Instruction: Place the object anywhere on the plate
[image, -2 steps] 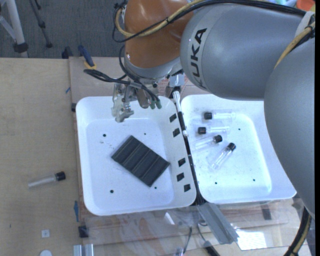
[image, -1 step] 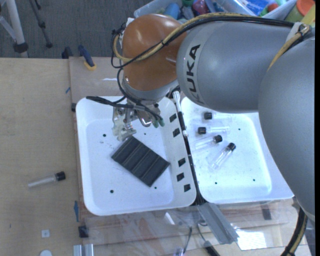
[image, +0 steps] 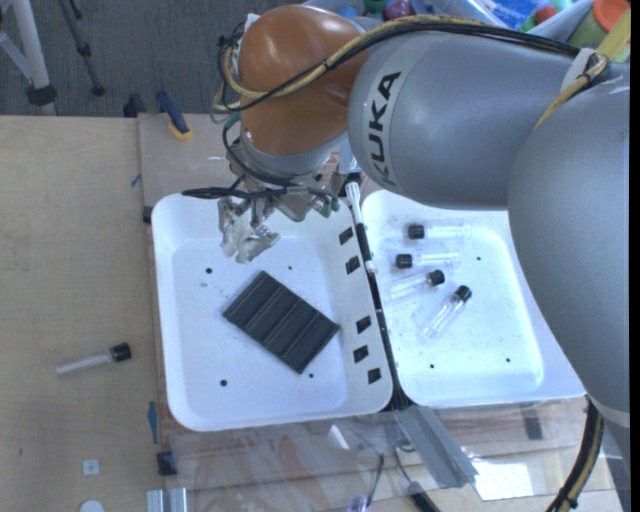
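The plate (image: 280, 320) is a dark ridged rectangle lying at a slant in the middle of the left bin (image: 185, 390). Several clear vials with black caps (image: 435, 280) lie in the right bin (image: 500, 370), in its upper left part. My gripper (image: 247, 238) hangs under the orange wrist band over the far part of the left bin, just up and left of the plate's far corner. The view is too cluttered there to tell whether anything sits in the gripper.
The big grey arm covers the upper right of the view and the right bin's far edge. One more capped vial (image: 95, 358) lies on the wooden bench left of the bins. A black divider with tabs (image: 365, 300) runs between the bins.
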